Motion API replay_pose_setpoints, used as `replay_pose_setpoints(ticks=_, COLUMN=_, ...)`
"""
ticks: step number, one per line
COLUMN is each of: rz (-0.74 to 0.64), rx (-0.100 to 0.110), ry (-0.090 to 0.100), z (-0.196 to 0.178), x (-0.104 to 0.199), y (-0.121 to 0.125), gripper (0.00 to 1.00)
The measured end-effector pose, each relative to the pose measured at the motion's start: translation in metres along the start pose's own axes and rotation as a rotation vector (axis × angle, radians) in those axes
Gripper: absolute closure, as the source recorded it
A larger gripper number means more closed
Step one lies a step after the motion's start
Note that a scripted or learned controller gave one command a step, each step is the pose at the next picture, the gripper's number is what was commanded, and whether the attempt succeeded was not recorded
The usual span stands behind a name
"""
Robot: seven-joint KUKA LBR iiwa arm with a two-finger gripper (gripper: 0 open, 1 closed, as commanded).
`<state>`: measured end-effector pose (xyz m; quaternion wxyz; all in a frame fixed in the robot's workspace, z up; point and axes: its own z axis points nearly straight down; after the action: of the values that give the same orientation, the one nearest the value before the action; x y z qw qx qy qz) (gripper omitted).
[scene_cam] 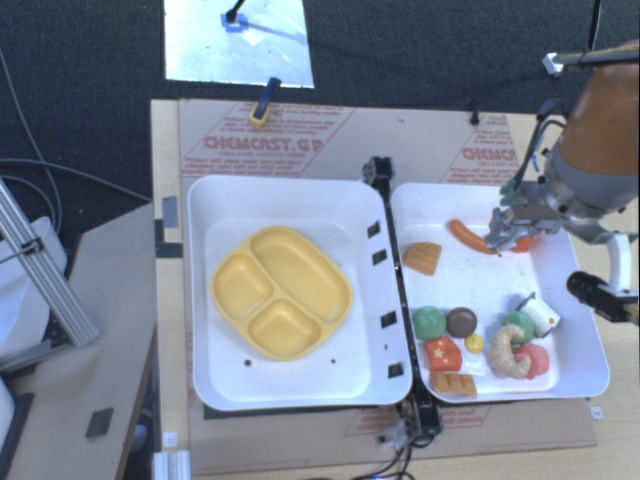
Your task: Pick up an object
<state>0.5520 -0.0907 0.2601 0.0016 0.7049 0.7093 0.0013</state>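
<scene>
Over the right bin, far side: the hand [508,232] hangs low above the bin floor, at the right end of the orange sausage [468,236].
Hand state: cannot tell from this view whether it is open or closed, or whether it grips anything.
Arm: grey with an orange band [605,118], reaching in from the right.
Right bin [580,368]: holds the sausage at the far side and an orange wedge [423,258] near the left wall.
Near half of right bin: green ball [430,322], brown ball [461,321], red piece [442,353], orange cracker [455,383], beige ring [508,353], a white-and-green piece [530,320].
Left bin [290,193]: holds a yellow divided tray [280,290], lying flat near its centre.
Desk [300,143]: carries both bins side by side, touching along a black hinge strip [392,288].
</scene>
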Motion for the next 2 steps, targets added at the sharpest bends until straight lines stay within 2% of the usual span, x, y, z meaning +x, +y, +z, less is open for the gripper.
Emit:
replay_pose_setpoints(ticks=1, rz=0.006, rx=-0.001, ry=-0.002, z=0.005, x=-0.028, y=0.029, gripper=1.00)
replay_pose_setpoints(ticks=2, rz=0.008, rx=0.000, ry=-0.003, z=0.006, x=-0.073, y=0.046, gripper=1.00)
